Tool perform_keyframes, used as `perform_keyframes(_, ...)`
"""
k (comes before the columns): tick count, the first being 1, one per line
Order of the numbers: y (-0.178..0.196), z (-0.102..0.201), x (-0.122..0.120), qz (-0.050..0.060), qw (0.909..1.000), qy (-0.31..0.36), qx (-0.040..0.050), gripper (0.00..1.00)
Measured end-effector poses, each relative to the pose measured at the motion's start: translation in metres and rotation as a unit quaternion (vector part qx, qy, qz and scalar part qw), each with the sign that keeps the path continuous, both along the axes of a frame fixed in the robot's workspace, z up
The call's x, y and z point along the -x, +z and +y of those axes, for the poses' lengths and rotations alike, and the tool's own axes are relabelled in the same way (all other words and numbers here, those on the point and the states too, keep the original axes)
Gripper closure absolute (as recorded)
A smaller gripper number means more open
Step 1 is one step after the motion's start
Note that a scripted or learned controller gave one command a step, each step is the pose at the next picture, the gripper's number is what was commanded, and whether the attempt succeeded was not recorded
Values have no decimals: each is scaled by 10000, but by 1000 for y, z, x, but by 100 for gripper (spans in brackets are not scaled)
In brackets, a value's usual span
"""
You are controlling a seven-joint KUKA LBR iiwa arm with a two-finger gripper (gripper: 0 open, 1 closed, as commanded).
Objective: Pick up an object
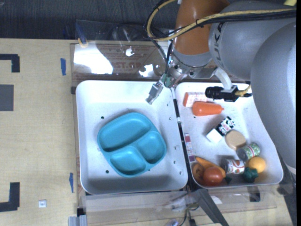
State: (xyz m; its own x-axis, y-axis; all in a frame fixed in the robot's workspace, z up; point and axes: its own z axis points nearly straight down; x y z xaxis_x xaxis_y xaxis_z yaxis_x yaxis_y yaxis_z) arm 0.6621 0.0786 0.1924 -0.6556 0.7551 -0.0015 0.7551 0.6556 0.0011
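You are looking down on a pale wooden bench (33,140) carrying two shallow white bins side by side. The arm (263,46) is reaching in from the right, its orange band (195,13) sitting at the far edge of the bins. The gripper (155,94) is hanging over the far right corner of the left bin (89,102), and you cannot tell from here how it is set or whether anything is in it.

A blue divided plate (131,143) is lying in the middle of the left bin. The right bin (268,140) is holding the small things: a toy carrot (207,108) near the far side, a white block (214,134) and a tan disc (235,139) in the middle, and a tomato (213,175) and a yellow fruit (257,164) crowding the near edge.

Beyond the bins a clear plastic sheet (113,55) is catching glare. Black tape marks (11,62) and blue tape strips (63,66) are sitting on the bench to the left, and dark floor (70,4) is showing past its far edge.
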Motion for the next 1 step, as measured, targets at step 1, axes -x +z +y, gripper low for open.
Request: perform_keyframes(1,8,1,-2,-20,10000,11,3,100)
